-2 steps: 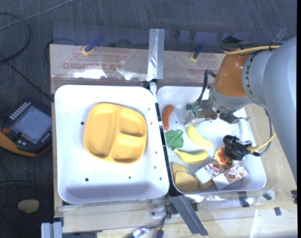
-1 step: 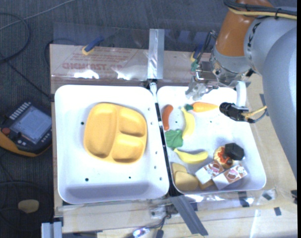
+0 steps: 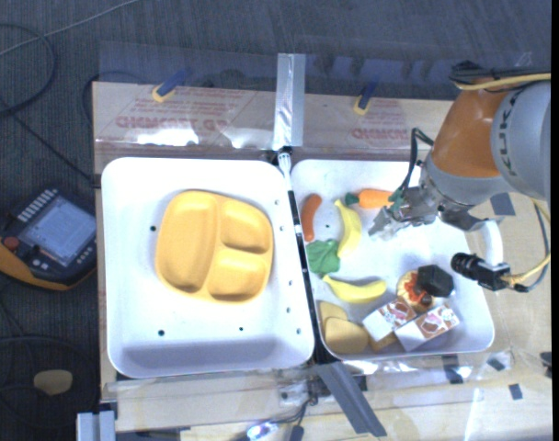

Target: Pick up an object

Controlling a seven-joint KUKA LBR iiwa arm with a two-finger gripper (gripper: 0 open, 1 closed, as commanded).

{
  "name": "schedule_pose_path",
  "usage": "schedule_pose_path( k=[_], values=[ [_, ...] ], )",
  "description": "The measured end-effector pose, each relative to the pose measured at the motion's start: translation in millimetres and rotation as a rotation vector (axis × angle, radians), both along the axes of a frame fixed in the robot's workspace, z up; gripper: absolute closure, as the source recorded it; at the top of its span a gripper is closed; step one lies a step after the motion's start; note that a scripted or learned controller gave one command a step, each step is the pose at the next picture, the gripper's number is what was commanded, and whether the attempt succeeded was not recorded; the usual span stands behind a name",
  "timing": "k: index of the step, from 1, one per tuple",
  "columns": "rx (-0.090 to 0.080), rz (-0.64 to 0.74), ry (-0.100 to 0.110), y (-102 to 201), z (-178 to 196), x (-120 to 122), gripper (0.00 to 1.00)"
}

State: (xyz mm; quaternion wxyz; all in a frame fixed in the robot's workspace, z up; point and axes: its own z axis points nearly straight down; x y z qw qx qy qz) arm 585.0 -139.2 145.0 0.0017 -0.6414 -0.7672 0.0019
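While the gripper point(image 3: 387, 224) hangs low over the right bin point(image 3: 478, 331), whether its fingers are apart cannot be told. Just beside it lie a carrot point(image 3: 375, 197) and a banana point(image 3: 349, 227); more toy food crowds the bin's near side. A yellow tray point(image 3: 215, 245) fills the left bin point(image 3: 132, 338).

Toy foods point(image 3: 353, 288) lie jumbled in the right bin point(image 3: 477, 338), none lifted
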Motion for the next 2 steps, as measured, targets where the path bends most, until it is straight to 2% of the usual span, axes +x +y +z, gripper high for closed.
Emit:
schedule_pose_path(
  k=[1, 2],
  values=[
    [0.001, 0.001, 0.000, 0, 0, 0, 0.00],
    [-0.002, -0.028, -0.013, 12, -56, 56, 0.00]
  ],
)
